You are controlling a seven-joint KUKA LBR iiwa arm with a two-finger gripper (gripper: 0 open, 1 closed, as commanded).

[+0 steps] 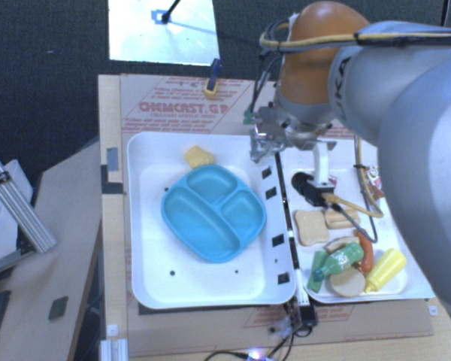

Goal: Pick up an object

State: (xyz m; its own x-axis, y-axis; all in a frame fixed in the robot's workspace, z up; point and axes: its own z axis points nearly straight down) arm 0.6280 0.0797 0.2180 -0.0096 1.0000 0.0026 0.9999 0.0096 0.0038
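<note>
Gripper (pixel 261 147): grip state cannot be told; hangs over bin divider. Advice: centre above toast slice (pixel 311 227), descend straight, avoiding neighbours.

Dark, finely textured black backdrop (pixel 45 43) fills the top & left. On it, a bright, shiny silver square panel (pixel 161 19) catches the light, w/ a thin dark rod crossing its top. Below: pale tan wooden table (pixel 64 224), its surface partly covered by beige cardboard sheet w/ red print (pixel 182 105). Ribbed grey metal rail (pixel 15 201) leans in at left edge.
</note>
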